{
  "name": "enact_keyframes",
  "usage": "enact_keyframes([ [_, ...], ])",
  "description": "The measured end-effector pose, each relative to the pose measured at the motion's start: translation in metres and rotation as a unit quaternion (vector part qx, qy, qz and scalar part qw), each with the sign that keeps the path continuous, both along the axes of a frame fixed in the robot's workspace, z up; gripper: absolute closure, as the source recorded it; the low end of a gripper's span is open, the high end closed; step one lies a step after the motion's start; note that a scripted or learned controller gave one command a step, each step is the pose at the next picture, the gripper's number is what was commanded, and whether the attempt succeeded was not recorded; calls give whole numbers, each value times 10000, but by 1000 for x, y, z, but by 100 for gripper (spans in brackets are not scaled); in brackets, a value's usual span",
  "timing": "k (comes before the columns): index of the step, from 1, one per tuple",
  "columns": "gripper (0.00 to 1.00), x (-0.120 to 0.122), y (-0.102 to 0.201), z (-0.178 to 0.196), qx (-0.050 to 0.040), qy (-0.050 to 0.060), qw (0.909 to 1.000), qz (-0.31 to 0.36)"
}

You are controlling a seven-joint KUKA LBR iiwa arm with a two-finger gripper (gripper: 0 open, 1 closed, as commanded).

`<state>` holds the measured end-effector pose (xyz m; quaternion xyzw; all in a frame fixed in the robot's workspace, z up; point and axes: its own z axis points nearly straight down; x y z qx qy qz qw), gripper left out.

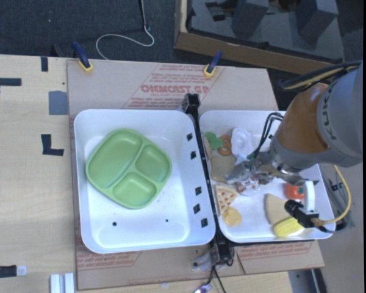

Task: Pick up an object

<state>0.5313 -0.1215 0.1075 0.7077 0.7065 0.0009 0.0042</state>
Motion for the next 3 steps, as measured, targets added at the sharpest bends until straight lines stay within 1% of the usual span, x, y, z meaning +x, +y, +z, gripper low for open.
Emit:
enact_keyframes([
  [1,0,33,12,-20,32,29,10000,21],
  [2,100,35,10,-6,10,-28,10000,12],
  [3,100,78,62,97,27,-24,10000,49],
])
